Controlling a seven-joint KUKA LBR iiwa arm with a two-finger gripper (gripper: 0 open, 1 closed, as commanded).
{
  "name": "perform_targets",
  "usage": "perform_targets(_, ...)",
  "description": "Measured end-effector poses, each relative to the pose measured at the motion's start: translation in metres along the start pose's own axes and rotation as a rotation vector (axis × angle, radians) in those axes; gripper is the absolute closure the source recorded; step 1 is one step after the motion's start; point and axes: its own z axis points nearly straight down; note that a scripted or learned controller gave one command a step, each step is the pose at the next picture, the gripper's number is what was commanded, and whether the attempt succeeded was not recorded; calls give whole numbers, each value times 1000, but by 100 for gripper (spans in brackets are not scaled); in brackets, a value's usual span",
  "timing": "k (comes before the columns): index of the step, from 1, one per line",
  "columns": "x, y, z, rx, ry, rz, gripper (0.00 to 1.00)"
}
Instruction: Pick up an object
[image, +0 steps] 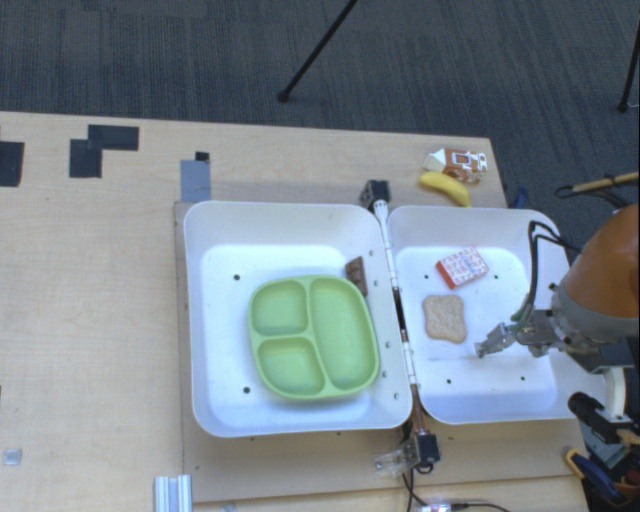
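**Gripper positioned low in the right bin; nothing held**

Gripper (492, 345) fingers are seen slightly parted, with nothing between them, just right of the bread slice (445, 318). A missed grasp is judged likely if the flat slice is only pushed sideways. Counted in the right bin (480, 400): one bread slice, one red-patterned packet (462, 267). Counted in the left bin (215, 330): one green divided plate (313, 338).

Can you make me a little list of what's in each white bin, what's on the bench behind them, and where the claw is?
left bin: green plate with three sections, small brown thing by its far right corner
right bin: slice of toast, red and white packet
bench behind bins: banana, small carton
claw: over the right bin, just right of the toast, holding nothing
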Motion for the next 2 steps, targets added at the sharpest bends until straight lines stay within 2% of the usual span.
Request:
perform_targets(1,0,2,-11,-3,0,-2,100)
perform_targets(2,0,2,-11,-3,0,-2,0)
